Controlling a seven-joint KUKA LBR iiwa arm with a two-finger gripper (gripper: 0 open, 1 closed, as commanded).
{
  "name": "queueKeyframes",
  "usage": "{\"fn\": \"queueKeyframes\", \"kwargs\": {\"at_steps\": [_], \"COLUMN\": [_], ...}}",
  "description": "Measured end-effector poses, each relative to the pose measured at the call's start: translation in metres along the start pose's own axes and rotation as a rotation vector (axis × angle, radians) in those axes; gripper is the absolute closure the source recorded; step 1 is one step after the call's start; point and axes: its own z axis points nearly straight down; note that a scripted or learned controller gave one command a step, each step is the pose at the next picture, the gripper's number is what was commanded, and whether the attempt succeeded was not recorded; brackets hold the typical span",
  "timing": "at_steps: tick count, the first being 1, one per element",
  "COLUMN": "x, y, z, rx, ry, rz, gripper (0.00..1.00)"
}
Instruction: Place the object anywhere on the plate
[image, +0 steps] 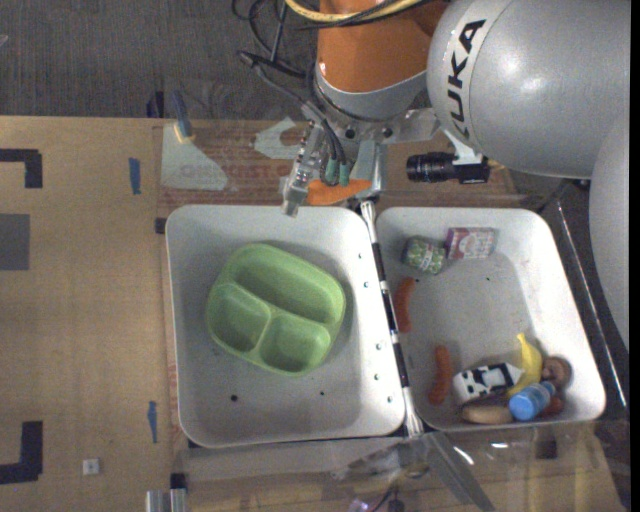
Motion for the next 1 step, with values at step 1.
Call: {"fn": "queueKeyframes", "kwargs": {"at_steps": [1], "x": [0.0516], "y": [-0.0054], "z": [0.1168], "rx": [0.001], "ry": [0.005], "rz": [-0.083], "gripper": [1.00]}}
